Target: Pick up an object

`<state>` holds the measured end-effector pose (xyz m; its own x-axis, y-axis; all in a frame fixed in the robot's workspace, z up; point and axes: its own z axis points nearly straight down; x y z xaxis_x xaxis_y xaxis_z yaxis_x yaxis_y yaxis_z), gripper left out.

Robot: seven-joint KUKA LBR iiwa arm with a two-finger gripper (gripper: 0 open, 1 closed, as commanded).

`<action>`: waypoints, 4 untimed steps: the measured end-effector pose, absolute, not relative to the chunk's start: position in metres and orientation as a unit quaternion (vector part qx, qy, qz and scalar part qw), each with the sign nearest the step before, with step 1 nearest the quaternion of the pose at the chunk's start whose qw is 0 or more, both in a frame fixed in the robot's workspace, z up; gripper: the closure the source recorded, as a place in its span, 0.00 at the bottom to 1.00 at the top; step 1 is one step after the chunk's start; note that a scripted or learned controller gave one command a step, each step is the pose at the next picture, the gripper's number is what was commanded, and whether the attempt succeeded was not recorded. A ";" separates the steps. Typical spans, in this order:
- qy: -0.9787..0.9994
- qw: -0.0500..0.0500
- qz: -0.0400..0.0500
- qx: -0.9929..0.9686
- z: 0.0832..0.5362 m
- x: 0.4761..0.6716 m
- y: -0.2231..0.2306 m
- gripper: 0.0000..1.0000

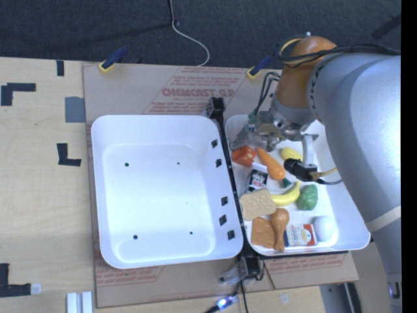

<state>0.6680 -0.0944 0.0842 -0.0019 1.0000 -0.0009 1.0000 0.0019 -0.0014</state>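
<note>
My gripper (255, 135) is low over the back left corner of the right bin (352, 230), hanging under the grey wrist and orange band. Just below it lie a red tomato (243, 155) and an orange carrot (271, 163). I see nothing held in it. Further toward the front lie a banana (287, 195), a green broccoli piece (307, 197), a slice of bread (257, 204), a chicken drumstick (279, 223) and a white egg (324, 227).
The left bin (107, 175) stands beside the right one, and their rims meet along a divider with black clips (225, 175). A small printed box (258, 177) and a yellow piece (290, 153) lie near the carrot. The arm's bulk covers the right bin's far right side.
</note>
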 end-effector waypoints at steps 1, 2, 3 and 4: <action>-0.708 0.000 0.001 -0.706 0.084 0.668 -0.094 0.00; -0.708 0.000 0.001 -0.706 0.084 0.668 -0.094 0.00; -0.708 0.000 0.001 -0.706 0.084 0.668 -0.094 0.00; -0.708 0.000 0.001 -0.706 0.084 0.668 -0.094 0.00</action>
